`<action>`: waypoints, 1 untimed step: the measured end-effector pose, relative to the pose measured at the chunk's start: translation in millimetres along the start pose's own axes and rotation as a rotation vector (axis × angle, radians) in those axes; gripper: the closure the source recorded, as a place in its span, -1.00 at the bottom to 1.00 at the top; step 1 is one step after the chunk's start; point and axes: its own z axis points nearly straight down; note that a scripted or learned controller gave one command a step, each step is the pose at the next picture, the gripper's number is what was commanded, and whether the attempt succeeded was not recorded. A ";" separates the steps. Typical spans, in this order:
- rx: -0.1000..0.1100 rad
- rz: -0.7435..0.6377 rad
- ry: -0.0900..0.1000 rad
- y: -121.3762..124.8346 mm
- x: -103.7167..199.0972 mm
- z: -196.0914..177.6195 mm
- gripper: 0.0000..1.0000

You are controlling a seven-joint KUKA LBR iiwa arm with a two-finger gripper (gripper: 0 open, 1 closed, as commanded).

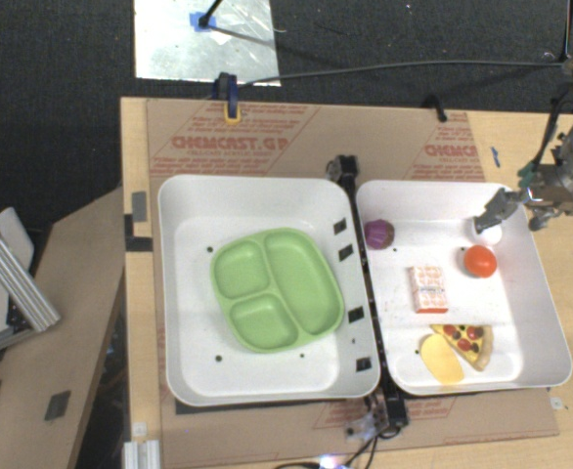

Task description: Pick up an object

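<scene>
The right bin holds a small purple object, a red ball-like fruit, a small red and white box, a toy pizza slice and a yellow piece. My gripper hangs over the bin's far right corner, just above and to the right of the red fruit. It is open, with nothing between its fingers. One fingertip points down toward the bin's back wall.
The left bin holds a green three-compartment plate. Black clips run along the wall between the two bins. A blue clamp and a shiny sheet lie beyond the bench's far edge.
</scene>
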 end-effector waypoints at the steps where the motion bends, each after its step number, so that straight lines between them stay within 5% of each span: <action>1: 0.000 0.001 0.000 1.8 3.3 40.6 -1.00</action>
